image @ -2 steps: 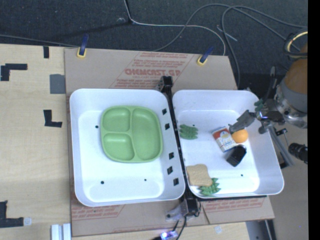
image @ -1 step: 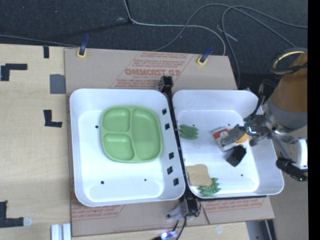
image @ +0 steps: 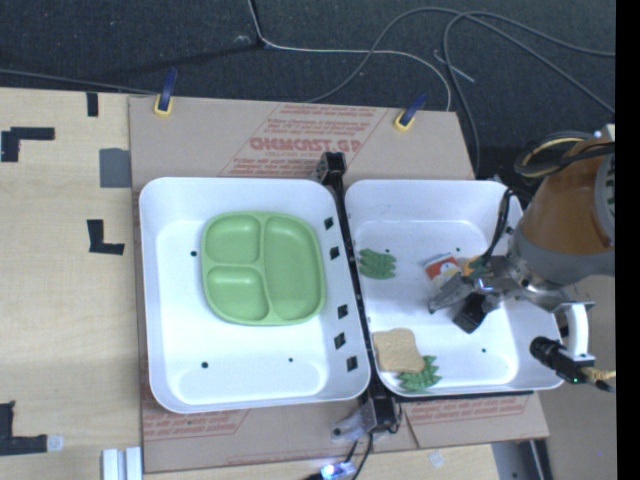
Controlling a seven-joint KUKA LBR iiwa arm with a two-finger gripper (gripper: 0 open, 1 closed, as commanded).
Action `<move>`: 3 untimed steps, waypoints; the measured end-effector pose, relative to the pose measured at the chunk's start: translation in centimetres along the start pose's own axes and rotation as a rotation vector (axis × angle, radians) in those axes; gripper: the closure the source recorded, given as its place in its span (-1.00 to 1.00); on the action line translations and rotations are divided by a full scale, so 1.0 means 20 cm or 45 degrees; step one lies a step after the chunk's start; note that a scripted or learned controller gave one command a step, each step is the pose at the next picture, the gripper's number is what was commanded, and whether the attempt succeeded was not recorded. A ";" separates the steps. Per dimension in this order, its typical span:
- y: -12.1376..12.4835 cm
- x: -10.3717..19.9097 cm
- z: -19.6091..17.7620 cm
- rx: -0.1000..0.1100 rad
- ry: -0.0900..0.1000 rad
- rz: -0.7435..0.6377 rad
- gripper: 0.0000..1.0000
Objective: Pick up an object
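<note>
Pale wooden bench (image: 60, 298) carries a brown cardboard sheet (image: 300, 138), and on that sheet sit two shallow white bins, the right bin (image: 440, 198) serving as the landmark for everything below

Nearest the camera, in the near left corner of the right bin, lies a tan, slice-shaped piece like toast (image: 397, 348), matte and spongy looking. Touching its near right side is a leafy green piece (image: 420, 376), ragged at the edges, close against the bin's front wall.

Further in, toward the bin's right side, the gripper (image: 460, 303) hangs low over the white floor, dark and metallic. Whether its claw is spread or pressed together I cannot tell, and nothing shows between its tips. Just beyond it, near the bin's middle, is a small red and white object (image: 441, 265), probably the closest pick. A second green leafy bit (image: 377, 262) lies toward the bin's left wall.

To do the pick well, I would centre the tool squarely over one item, keep off the walls, and close only once low enough; the toast looks flat and hard to pinch, the small red piece easier.

Left of the right bin, the left bin (image: 160, 268) holds a smooth green divided plate (image: 264, 267) with three compartments
</note>
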State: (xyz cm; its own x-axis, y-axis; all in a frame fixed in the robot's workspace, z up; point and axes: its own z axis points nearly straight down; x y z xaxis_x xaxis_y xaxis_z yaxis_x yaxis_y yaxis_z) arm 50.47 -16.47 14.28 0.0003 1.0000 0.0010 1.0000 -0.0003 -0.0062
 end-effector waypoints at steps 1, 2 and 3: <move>0.02 -0.02 0.23 -0.024 -0.017 0.004 -1.00; 0.03 -0.04 0.15 -0.041 -0.026 0.006 1.00; 0.02 -0.06 -0.16 -0.010 -0.002 -0.002 1.00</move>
State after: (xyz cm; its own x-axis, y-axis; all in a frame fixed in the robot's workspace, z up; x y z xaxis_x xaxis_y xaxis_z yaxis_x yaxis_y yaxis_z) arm 50.96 -17.69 17.42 -0.0010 1.0000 -0.0007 1.0000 0.0010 0.0013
